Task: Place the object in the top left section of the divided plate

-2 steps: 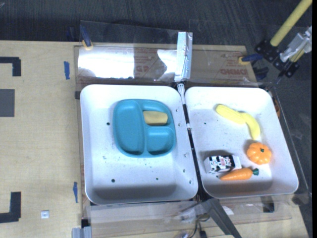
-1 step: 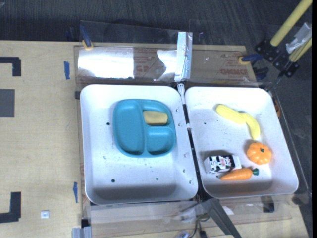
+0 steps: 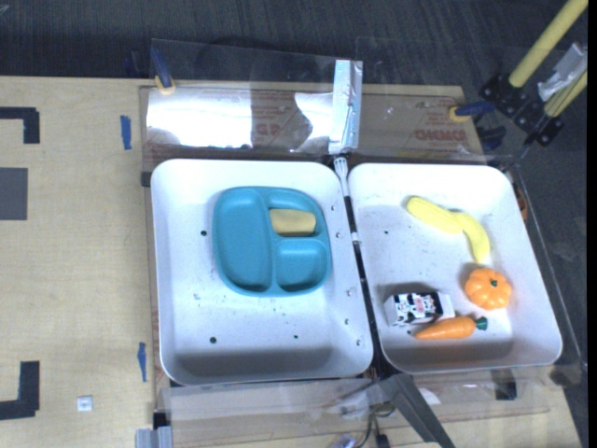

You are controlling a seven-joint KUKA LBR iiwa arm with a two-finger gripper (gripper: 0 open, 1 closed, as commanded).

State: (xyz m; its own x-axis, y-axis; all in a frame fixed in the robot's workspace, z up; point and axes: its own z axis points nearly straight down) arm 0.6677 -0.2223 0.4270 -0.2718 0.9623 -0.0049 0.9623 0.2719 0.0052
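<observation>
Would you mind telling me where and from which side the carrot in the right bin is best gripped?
Grip the carrot at its thick middle, coming straight down, fingers closing across its narrow width. It lies flat, lengthwise along the near wall, the black-and-white carton touching its tapered end, so the green-stemmed half is likely freer.

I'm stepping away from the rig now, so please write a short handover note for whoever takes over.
Blue divided plate sits in the left bin. A yellow block lies in its upper right section as the camera sees it; the other sections hold nothing. Right bin holds banana, small pumpkin, carrot and black-and-white carton. Left to do: check that this is the intended section.
</observation>
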